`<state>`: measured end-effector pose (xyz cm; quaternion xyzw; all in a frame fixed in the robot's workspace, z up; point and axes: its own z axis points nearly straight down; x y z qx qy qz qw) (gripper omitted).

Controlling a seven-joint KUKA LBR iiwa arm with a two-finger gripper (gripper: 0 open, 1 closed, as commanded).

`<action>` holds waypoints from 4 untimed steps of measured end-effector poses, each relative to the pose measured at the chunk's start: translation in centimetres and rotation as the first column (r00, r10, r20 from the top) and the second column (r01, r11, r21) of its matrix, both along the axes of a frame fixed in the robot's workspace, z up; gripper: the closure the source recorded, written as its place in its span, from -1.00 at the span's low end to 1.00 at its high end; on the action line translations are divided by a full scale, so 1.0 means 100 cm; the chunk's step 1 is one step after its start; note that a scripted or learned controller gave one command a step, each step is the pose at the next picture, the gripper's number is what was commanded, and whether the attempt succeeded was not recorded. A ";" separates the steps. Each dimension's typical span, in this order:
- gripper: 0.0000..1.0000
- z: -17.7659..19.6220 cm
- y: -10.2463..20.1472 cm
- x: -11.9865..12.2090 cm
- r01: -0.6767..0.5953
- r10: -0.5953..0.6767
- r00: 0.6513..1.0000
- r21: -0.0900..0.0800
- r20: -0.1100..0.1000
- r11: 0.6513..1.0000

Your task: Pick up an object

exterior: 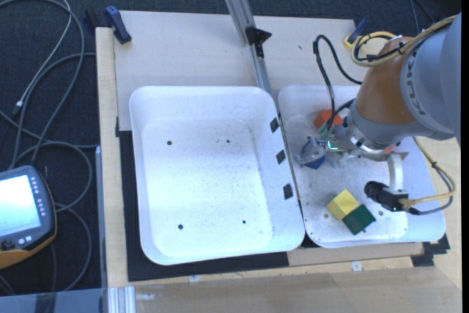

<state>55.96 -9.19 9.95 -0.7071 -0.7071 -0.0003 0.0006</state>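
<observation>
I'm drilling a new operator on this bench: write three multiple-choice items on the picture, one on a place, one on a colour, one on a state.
1. Which bin does the two-finger gripper hang over?
A. the camera view's left bin
B. the camera view's right bin
C. neither

2. What colour is the small block touching the yellow block?
A. red
B. white
C. green

3. How does the yellow block lie?
A. loose on the floor of the right white bin
B. lifted by the gripper
C. on the bare bench

Key: 1 B, the gripper sits above the right bin's floor. 2 C, a green block adjoins it. 3 A, it rests near the bin's front, apart from the gripper.
</observation>
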 end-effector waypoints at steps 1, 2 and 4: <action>-1.00 0.009 0.000 0.019 -0.002 0.002 1.000 -0.001 0.003 1.000; -1.00 0.000 -0.062 0.051 0.003 -0.003 1.000 -0.004 0.003 1.000; 1.00 0.004 -0.018 0.101 0.012 -0.012 0.998 -0.001 -0.067 1.000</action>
